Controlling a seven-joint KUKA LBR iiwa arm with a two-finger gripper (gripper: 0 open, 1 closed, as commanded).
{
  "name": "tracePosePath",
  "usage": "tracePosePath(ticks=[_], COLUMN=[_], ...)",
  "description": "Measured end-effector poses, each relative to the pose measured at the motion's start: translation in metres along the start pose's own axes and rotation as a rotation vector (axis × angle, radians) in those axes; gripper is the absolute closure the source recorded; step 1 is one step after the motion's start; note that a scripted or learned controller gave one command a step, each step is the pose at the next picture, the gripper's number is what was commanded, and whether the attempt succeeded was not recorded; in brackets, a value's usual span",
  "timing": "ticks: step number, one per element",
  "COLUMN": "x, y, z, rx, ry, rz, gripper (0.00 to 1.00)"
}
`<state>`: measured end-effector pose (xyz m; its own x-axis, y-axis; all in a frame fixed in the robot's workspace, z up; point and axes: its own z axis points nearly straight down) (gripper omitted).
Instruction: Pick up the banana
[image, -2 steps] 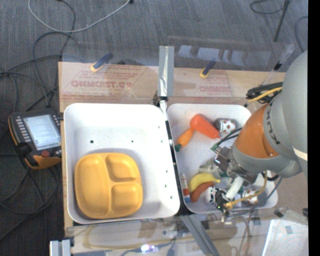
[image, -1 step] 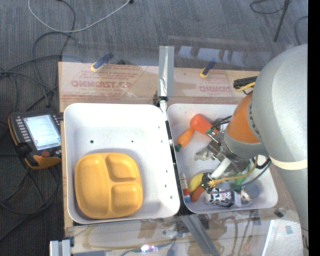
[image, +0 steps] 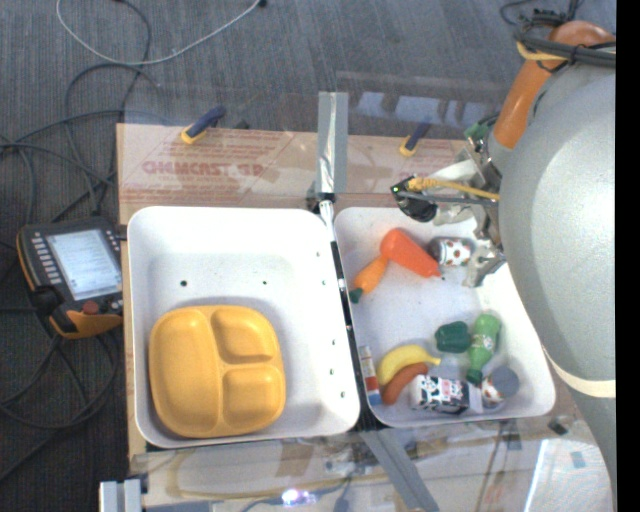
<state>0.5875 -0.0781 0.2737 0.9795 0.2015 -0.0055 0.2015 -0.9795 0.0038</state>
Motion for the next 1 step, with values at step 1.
tracePosePath(ticks=[1], x=[-0.0389], y=[-0.0643], z=[0.0736], rx=[0.004], ry=[-0.003], rz=[-0.001], gripper=[0.00])
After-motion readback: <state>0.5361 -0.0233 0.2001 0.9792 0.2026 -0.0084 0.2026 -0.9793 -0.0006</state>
